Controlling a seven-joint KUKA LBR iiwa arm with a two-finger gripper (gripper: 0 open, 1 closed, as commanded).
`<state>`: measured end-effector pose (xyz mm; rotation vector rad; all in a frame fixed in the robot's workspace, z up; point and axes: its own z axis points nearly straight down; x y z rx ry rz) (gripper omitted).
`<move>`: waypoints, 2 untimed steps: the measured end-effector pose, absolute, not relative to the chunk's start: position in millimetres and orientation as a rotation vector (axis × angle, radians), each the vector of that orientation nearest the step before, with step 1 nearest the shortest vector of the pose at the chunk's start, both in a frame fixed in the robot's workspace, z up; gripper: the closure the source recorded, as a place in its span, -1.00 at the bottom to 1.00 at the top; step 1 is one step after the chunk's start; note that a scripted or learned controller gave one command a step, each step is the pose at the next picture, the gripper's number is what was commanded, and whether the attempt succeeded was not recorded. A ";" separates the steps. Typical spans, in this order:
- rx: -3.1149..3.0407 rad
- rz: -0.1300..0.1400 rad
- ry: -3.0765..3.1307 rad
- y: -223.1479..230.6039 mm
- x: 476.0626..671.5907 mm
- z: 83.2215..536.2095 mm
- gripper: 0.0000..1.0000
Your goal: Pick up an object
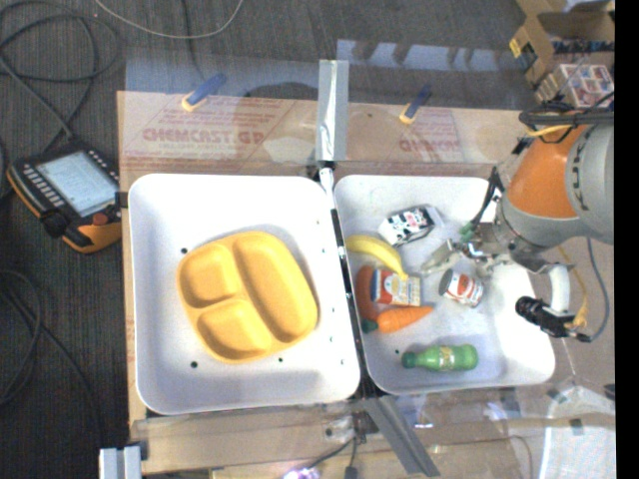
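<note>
My gripper [457,257] hangs low over the right bin [519,352], reaching in from the right under the arm's orange band. Just below it lies a small red and white can [462,287], very close to the gripper or touching it. Left of the gripper are a yellow banana [377,253] and a black and white carton [410,224]. A red and white packet [390,288] lies above an orange carrot [402,318]. A green bottle [440,357] lies on its side near the bin's front.
The left bin [160,367] holds a yellow divided tray [247,294]. A raised divider [344,277] separates the two bins. A handheld control pendant [65,190] and cables lie on the floor at the left. Cardboard boxes [561,28] stand at the back right.
</note>
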<state>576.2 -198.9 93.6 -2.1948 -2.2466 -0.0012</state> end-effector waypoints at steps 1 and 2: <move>-2.123 -0.024 -2.334 -205.4 542.9 91.9 -1.00; -2.124 -0.020 -2.334 -206.9 543.2 99.1 1.00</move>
